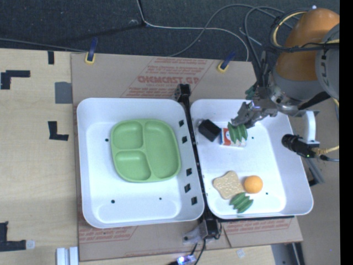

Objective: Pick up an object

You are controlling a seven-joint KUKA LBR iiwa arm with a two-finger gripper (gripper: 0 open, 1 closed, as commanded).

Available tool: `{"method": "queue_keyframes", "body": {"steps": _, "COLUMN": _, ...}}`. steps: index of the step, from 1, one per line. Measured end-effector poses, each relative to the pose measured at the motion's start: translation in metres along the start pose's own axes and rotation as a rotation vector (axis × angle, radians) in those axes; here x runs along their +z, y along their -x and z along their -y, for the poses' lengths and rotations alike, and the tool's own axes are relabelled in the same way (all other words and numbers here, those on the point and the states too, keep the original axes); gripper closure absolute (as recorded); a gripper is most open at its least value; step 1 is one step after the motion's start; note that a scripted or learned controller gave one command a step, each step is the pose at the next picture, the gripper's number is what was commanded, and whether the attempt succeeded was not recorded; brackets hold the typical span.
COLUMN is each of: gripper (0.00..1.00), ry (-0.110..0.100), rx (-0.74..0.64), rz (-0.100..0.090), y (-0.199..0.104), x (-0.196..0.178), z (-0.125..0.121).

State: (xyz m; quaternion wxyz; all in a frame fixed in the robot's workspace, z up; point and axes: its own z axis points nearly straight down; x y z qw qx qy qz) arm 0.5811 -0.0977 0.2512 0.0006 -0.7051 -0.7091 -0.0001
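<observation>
Gripper [241,121] sits low over the upper part of the right bin [287,164], arm coming in from the right w/ orange band above the wrist; tips are right at a green ridged piece [238,132] that lies on or against a small red-white-blue carton [226,137]; can't tell whether the tips are spread or pinched, nor whether the green piece is actually betw. them, too small and dark there; likely target = that green piece, touching the carton; risks, as a guess: tips close on both green piece and carton and one slips out on lift; or they only nudge the piece sideways since it lies flat and narrow; carton could tip or slide toward the black block [208,129], just beside it to the left near the divider; rest of right bin: tan bread-like slice [227,184] lower centre, orange ball [253,184] just beside it on the right, another green pod [241,202] touching or nearly touching below them, all well apart from the gripper so no obstruction; left bin [94,148] holds a green divided plate [145,150], not in the way.
</observation>
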Motion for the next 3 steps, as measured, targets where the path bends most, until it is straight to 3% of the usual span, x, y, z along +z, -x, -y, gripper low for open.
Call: {"method": "queue_keyframes", "body": {"steps": 3, "gripper": 1.00, "ry": -0.002, "rx": -0.002, "rz": 0.000, "y": -0.169, "x": -0.003, "z": 0.031}}
